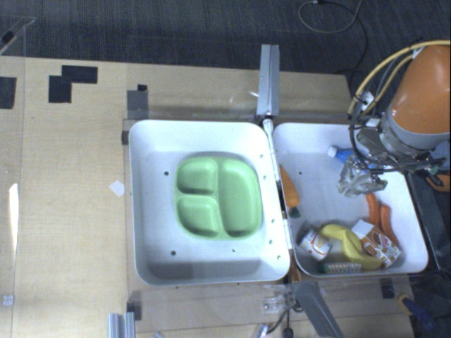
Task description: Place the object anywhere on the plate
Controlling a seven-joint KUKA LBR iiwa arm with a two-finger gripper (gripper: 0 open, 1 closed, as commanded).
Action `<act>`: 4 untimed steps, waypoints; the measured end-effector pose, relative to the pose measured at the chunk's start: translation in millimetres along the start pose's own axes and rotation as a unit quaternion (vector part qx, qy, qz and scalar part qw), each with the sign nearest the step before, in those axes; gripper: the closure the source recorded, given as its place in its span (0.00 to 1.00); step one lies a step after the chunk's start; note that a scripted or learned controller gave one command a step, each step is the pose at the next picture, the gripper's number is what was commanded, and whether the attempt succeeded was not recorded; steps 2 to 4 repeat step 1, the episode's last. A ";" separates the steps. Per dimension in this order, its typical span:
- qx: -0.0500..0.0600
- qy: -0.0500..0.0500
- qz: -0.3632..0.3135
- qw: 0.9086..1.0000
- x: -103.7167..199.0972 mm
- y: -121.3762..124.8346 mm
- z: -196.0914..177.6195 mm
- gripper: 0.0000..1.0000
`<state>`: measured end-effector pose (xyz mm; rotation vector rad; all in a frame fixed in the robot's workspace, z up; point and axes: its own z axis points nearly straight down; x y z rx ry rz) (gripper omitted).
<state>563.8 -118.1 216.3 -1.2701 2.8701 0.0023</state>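
The green plate point(217, 196), divided into three compartments, is seen lying in the middle of the left bin point(151, 245), with nothing resting on it. Over in the right bin point(310, 146), the arm point(421, 97) is seen reaching in from the right, its orange band up top and yellow and black cables looped beside it. The gripper point(361, 178) is held low over the upper right part of that bin; whether it is open or closed cannot be told, as the metal parts blur together from this angle. A small blue and white item point(337, 151) is glimpsed just beside the gripper, toward the bin's back. An orange marker point(287, 191) with a dark end is laid along the bin's left wall. At the front of the bin a cluster is gathered: a yellow banana point(347, 241), a small white can point(314, 244) touching its left end, and a red and white packet point(380, 246) on its right. An orange carrot-like piece point(379, 213) is set just behind the packet. Print is visible on the can and packet, but no writing or brand can be read at this size.
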 end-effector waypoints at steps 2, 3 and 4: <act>0.001 -0.002 -0.136 0.991 -39.1 -17.1 -24.4 1.00; 0.001 -0.002 -0.136 0.991 -39.1 -17.1 -24.4 1.00; 0.001 -0.002 -0.136 0.991 -39.1 -17.1 -24.4 1.00</act>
